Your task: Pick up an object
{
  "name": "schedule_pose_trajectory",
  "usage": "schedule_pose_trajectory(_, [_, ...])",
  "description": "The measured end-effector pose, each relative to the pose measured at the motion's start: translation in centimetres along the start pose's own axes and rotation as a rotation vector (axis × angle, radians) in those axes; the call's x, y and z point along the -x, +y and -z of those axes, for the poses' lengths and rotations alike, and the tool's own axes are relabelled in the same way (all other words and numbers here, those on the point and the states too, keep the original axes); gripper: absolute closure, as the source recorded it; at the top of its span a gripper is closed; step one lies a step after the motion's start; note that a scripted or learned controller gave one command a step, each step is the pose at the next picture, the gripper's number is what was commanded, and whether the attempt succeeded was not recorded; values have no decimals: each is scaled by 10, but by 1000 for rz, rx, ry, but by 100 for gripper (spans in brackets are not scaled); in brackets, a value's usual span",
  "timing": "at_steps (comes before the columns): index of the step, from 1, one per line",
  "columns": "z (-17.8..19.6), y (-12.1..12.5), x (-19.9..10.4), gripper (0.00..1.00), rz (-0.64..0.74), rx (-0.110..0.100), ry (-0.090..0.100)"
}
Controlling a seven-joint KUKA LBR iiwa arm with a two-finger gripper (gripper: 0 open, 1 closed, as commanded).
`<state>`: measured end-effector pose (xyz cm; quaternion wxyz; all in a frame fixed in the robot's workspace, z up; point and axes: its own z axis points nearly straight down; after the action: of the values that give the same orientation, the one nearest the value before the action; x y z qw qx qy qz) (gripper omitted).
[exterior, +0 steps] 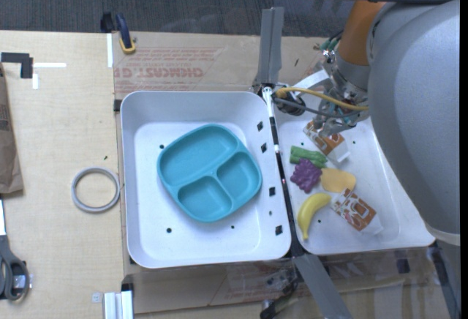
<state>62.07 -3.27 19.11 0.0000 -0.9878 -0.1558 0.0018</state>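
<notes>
A grey robot arm's gripper [330, 122] hovers over a small orange-and-white carton [327, 142] in the right white plastic bin [387, 186], its fingers' state unclear; just beyond that carton lie purple grapes [306, 175] and a yellow banana [312, 212].

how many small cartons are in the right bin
2. One carton lies near the bin's far end, just under the gripper. The other carton lies near the front, right of the banana. The arm may hide more.
</notes>
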Motion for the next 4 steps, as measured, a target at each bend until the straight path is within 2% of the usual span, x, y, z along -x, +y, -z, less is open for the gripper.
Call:
schedule_pose_trajectory(1, [0,0,0,0,0,0,-1])
schedule_pose_trajectory(2, [7,0,0,100,4,0,-5])
schedule_pose_trajectory(3, [0,28,-1,100,28,1,-1])
schedule_pose_trajectory(4, [-1,27,-1,0,29,0,-1])
